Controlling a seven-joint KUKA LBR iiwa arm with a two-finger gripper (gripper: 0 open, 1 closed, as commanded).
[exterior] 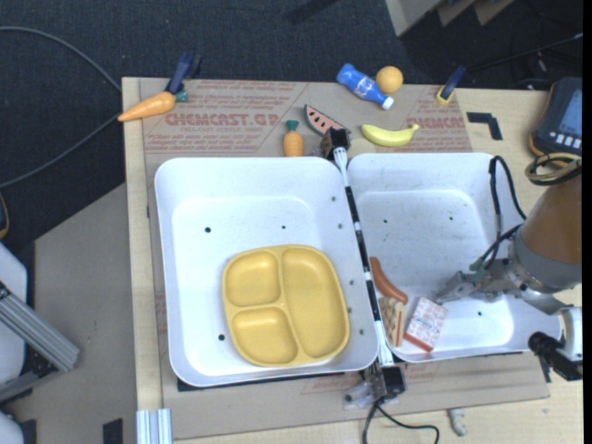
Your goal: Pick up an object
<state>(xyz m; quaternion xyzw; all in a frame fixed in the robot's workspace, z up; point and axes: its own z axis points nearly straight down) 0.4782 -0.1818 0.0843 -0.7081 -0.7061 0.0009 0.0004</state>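
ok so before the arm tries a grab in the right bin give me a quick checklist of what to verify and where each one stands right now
1. Targets in the right bin: ok. A hot dog and a small red and white packet lie near its lower left corner.
2. Pincer over the right bin, just right of the packet: ok.
3. Pincer open or shut: cannot tell, too blurred.
4. Anything held already: cannot tell.
5. Room around the targets: not ok. They lie tight against the divider wall and each other.
6. Yellow tray in the left bin, away from the arm's path: ok.
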